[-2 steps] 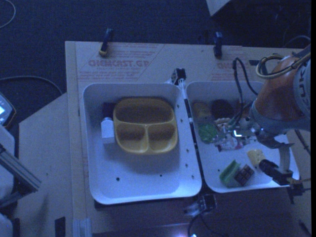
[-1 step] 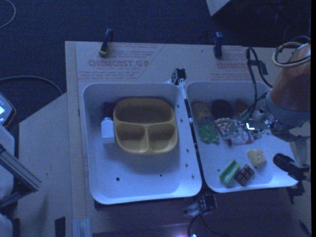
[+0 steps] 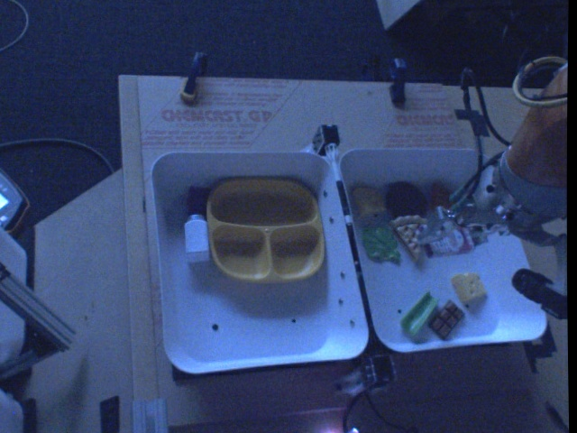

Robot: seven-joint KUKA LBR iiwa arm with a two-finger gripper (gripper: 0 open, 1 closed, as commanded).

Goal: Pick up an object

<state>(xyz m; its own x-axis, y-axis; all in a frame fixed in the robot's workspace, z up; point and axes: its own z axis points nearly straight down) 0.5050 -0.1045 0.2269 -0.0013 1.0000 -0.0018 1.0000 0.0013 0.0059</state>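
Observation:
My gripper [image 3: 453, 224] hangs low over the middle of the right bin [image 3: 505, 327], reaching in from the right. Directly under it lies a red-and-white packet [image 3: 448, 242]; I cannot tell whether they touch. A waffle-like slice [image 3: 410, 233] and a green leaf [image 3: 381, 244] lie just left of the packet. A pale roll [image 3: 368, 200], a dark round piece [image 3: 406, 197] and a dark reddish piece [image 3: 439, 193] sit along the far wall. Nearer the front lie a cheese wedge [image 3: 468, 289], a green piece [image 3: 418, 314] and a chocolate bar [image 3: 445, 319].
The left bin [image 3: 261, 336] holds a yellow divided tray [image 3: 265, 228], with a small white bottle [image 3: 196, 238] and a dark object [image 3: 197, 198] at the tray's left. Two clamps [image 3: 193, 78] [image 3: 397, 79] grip the bench's far edge. The light is dim.

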